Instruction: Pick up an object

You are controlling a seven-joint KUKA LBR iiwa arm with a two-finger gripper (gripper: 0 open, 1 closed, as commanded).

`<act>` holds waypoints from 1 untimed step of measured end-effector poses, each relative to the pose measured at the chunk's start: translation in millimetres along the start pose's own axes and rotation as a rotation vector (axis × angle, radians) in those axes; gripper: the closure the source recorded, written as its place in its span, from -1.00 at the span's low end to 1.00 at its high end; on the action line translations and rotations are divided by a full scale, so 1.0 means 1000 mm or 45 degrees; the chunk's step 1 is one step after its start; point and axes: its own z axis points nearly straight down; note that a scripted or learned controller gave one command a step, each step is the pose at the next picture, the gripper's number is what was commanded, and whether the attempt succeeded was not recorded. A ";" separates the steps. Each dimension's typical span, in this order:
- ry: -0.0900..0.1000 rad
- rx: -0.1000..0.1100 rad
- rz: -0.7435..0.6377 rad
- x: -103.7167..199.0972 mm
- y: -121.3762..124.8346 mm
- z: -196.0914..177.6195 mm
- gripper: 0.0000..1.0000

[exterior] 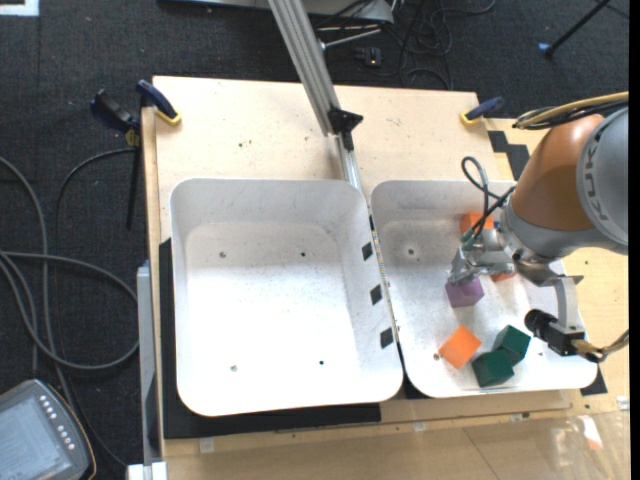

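Purple block [464, 292]: one small cube, lying in the right-hand bin [415, 230], toward the middle of its floor and on the side nearest the arm. It sits directly under the gripper [471, 269], touching or nearly touching the metal tips; whether the tips clasp it or merely rest above it cannot be told from this slanted view, and the spread of the fingers is likewise not readable.

Orange block [460, 347]: one cube, same bin, near its front edge, just beside the green pieces and apart from the purple block.

Green blocks [501, 356]: two dark green pieces, touching each other, at the front right corner of the right-hand bin, close to the orange block.

Orange-red item [472, 225]: a small piece partly hidden behind the wrist and its cable, toward the back of the right-hand bin; shape unclear.

Arm [570, 188]: grey body with orange band, entering from the right and bent down over the right-hand bin; a black fitting hangs off its near side above the bin's right rim.

Left-hand bin [262, 288]: shallow, white, speckled floor, set against the right-hand bin along a shared edge marked with black tags.

Bench [260, 128]: pale board, blue and yellow clamps at the back corners, a slanted metal rail crossing its back edge.
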 end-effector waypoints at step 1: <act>0.009 0.022 -0.006 0.004 0.002 -0.062 1.00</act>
